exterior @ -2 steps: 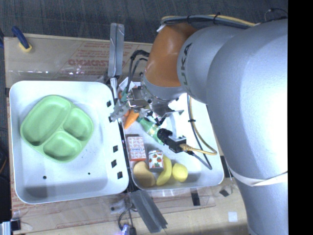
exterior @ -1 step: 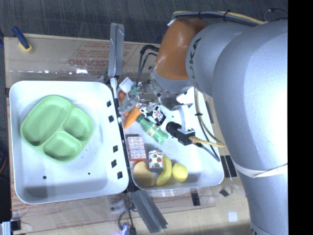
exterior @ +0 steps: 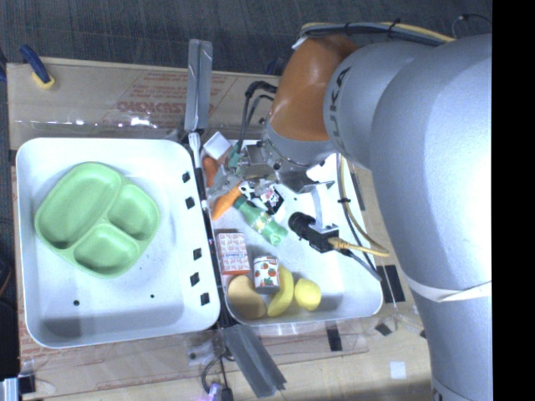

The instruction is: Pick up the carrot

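Carrot: the carrot (exterior: 222,203) was a small orange piece, tapered, lying at a slant in the upper left corner of the right bin (exterior: 364,303), hard against the divider between the two bins; a second orange-red bit (exterior: 210,170) sat just above it, and whether it belonged to the same carrot could not be told.
Pincer: the pincer (exterior: 251,170) hung low over the upper left part of the right bin, just right of the carrot; its fingers were lost in dark clutter, so whether they were spread or pressed together could not be told, and nothing was seen held between them.
Arm: the grey arm (exterior: 418,165) filled the right of the frame, its orange band (exterior: 308,90) near the top centre above the wrist.
Green bottle: a green bottle (exterior: 261,220) lay tilted just right of the carrot, in the middle of the right bin.
Cartons: a red box (exterior: 232,251) and a small printed carton (exterior: 265,272) lay lower in the bin.
Fruit: a banana (exterior: 284,295), a lemon (exterior: 307,293) and a yellowish pear-like fruit (exterior: 242,299) were bunched at the bin's bottom edge.
Left bin: the left bin (exterior: 50,324) held a green divided plate (exterior: 96,218) in its upper left part.
Bench: the bench (exterior: 100,94) showed brown card along the top.
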`<state>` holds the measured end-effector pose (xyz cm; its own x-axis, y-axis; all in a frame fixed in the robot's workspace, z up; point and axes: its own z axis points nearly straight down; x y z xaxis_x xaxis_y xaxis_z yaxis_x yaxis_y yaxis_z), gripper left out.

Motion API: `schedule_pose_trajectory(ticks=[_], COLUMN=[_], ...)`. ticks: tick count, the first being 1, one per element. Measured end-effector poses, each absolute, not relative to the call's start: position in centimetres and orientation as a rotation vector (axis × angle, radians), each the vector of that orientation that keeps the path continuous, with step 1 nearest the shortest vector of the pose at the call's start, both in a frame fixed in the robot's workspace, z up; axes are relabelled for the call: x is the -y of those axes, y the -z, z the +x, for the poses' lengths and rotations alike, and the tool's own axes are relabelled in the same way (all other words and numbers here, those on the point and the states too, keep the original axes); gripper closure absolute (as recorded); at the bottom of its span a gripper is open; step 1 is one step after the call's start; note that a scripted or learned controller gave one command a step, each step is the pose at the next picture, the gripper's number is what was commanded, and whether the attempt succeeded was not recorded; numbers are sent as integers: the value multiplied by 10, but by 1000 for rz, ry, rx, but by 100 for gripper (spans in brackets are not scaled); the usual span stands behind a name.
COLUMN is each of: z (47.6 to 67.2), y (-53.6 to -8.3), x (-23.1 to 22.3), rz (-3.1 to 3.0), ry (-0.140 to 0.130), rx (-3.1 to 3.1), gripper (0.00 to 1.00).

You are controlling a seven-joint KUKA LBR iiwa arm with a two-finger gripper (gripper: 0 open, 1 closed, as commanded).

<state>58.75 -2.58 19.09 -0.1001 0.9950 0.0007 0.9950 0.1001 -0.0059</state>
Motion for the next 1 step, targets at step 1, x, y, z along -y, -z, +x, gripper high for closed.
schedule_pose_trajectory(ticks=[1], z=[583], y=[-190], x=[15], rz=[-2121], ry=[-8], rx=[2309], gripper=[0])
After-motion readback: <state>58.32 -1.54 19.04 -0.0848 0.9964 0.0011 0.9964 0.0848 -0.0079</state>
